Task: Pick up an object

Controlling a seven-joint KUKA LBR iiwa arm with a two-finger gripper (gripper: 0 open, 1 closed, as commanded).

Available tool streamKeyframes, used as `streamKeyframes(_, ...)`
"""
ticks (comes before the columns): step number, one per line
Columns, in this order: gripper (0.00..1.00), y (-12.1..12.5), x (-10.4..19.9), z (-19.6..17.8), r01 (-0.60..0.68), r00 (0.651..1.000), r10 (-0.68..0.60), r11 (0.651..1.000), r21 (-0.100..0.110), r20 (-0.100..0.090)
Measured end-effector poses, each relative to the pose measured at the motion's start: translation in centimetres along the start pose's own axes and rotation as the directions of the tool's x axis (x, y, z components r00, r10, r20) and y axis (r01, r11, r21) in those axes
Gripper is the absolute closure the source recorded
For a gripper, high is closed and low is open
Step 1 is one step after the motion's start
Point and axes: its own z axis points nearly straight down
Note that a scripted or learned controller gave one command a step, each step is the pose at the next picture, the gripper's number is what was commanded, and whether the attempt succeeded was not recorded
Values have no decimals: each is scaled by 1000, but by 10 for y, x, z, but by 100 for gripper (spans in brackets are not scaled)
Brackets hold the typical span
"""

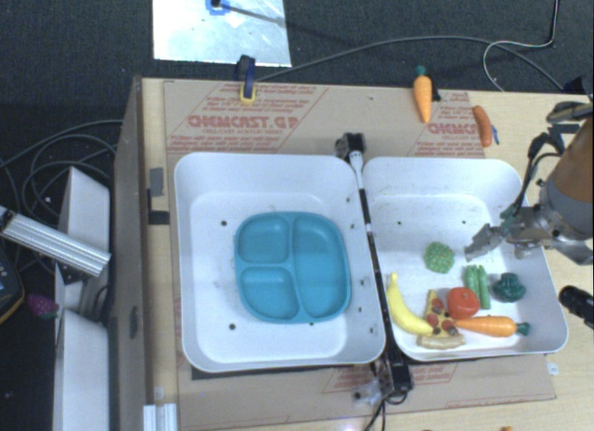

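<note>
Toy foods lie in the right bin: a green broccoli, a yellow banana, a pizza slice, a red tomato, an orange carrot, green beans and a dark green leafy piece. My gripper hangs over the right half of this bin, just above the beans and right of the broccoli. Its fingers stand apart, open, with nothing between them. The grey arm comes in from the right edge.
The left bin holds a blue divided plate. Two orange toy carrots lie on the cardboard behind the bins. A clamp sits at the bins' shared back rim. Cables run along the left and back.
</note>
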Motion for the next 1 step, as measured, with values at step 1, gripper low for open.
streamKeyframes(1, 0, 26, 29, 58, 2, 1000, -2, 1000, 0, 0)
